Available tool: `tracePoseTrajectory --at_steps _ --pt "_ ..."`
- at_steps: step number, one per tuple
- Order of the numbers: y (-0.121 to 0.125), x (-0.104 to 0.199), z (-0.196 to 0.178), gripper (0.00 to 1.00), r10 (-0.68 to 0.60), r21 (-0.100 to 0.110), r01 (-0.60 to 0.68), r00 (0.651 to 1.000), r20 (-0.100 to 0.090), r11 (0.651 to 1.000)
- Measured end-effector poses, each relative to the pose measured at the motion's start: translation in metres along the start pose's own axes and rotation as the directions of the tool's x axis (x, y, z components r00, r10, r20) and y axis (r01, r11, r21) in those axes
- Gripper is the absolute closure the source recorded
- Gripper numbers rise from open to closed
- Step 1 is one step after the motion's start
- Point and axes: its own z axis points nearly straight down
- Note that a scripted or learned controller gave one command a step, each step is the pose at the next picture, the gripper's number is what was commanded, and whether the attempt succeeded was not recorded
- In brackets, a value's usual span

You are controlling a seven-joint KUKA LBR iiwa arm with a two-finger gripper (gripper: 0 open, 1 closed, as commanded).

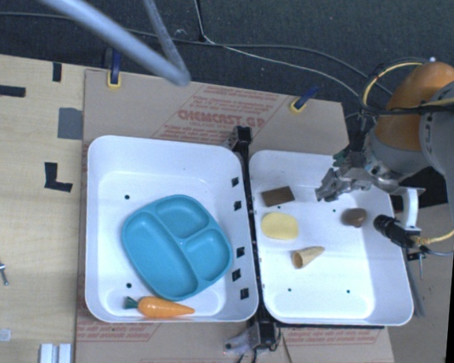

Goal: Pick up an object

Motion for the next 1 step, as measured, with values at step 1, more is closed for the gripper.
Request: tracePoseTrajectory --at_steps 1 --pt "0.0001 -0.0071 -0.0457 1.00 0.000 0.001 0.000 1.000 0.000 1.000"
